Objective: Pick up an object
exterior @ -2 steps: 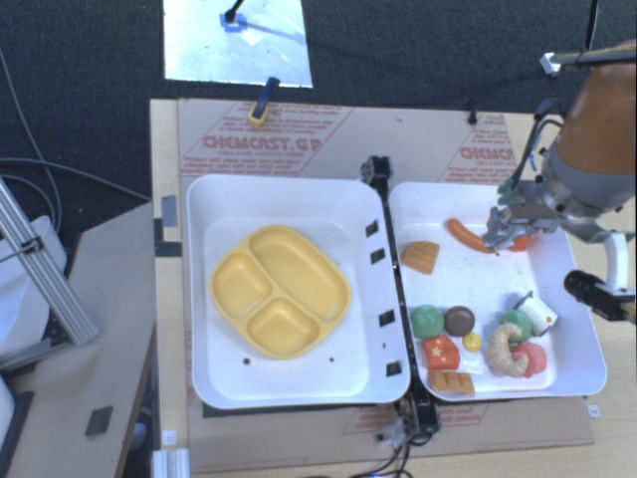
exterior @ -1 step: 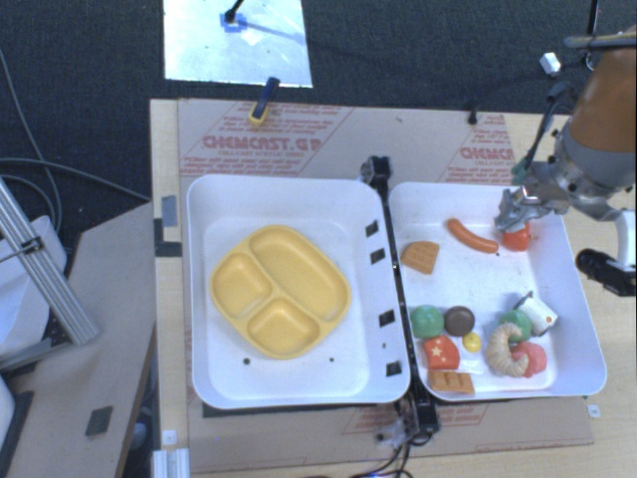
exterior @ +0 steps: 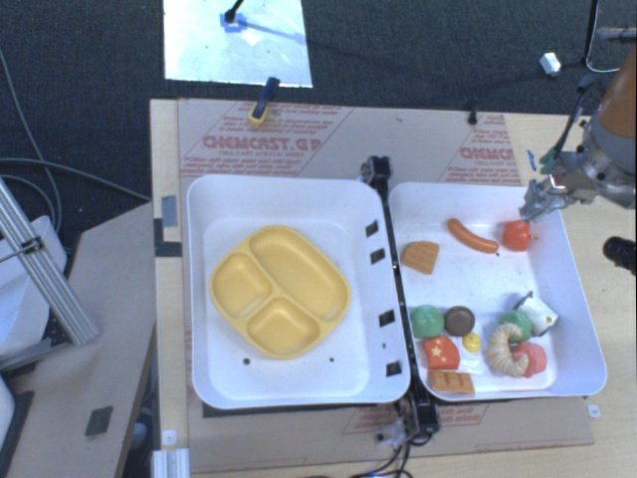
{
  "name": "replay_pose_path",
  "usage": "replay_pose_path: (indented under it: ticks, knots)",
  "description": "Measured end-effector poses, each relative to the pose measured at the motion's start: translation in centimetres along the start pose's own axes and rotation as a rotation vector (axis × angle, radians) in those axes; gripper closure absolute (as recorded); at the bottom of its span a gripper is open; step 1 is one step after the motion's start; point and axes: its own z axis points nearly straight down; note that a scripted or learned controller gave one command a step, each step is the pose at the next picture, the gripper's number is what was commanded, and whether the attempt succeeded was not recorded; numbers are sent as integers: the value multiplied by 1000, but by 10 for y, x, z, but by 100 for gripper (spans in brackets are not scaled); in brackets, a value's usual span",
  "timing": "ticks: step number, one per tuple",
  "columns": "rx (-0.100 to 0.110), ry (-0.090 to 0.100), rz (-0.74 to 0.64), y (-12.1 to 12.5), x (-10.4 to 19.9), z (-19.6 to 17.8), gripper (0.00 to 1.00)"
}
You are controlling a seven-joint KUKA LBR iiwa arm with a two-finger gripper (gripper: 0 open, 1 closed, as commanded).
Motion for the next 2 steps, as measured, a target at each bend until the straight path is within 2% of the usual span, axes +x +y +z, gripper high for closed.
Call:
replay_pose_path:
  ticks: [1,2]
  knots:
    - [0,0,-1,23,-30,2,100]
    - [4,3,-7,48,-20,47,100]
